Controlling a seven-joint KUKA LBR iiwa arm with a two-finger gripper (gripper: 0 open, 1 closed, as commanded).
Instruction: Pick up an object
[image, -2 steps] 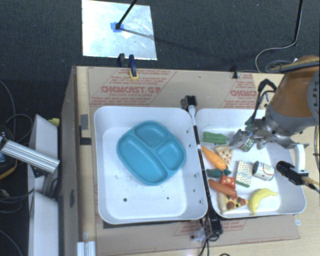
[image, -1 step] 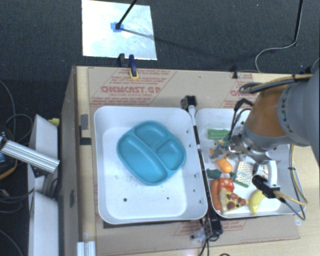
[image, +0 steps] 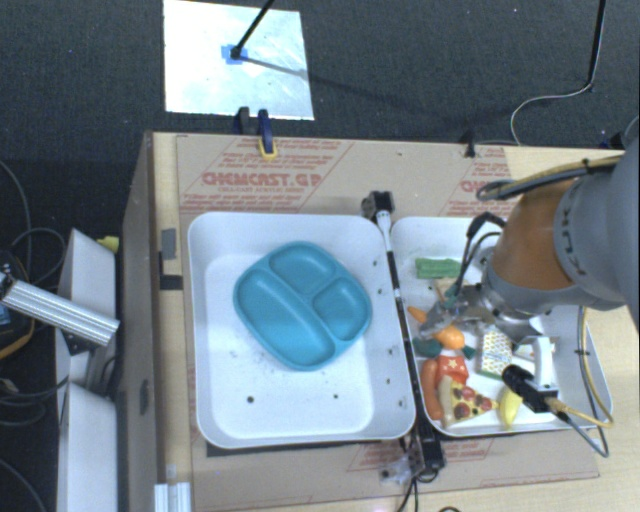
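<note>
The bench (image: 300, 165) carries two shallow white bins side by side. The left bin (image: 225, 400), well to the left of the gripper, holds a blue divided plate (image: 303, 302) lying flat near its middle. The grey arm (image: 590, 235) with its orange band (image: 530, 245) reaches in from the right over the right bin (image: 425, 235), and its bulk hides much of that bin. The gripper (image: 470, 305) is low among a cluster of small objects, and I cannot tell how it is set or whether it holds anything. Up and left of it lies a green block (image: 437, 267). Just below it sits a small orange piece (image: 451, 338), and lower still a red object (image: 432, 380) beside a pizza slice toy (image: 464, 400). To its lower right are a speckled white block (image: 495, 350) and a yellow banana toy (image: 510, 406).
</note>
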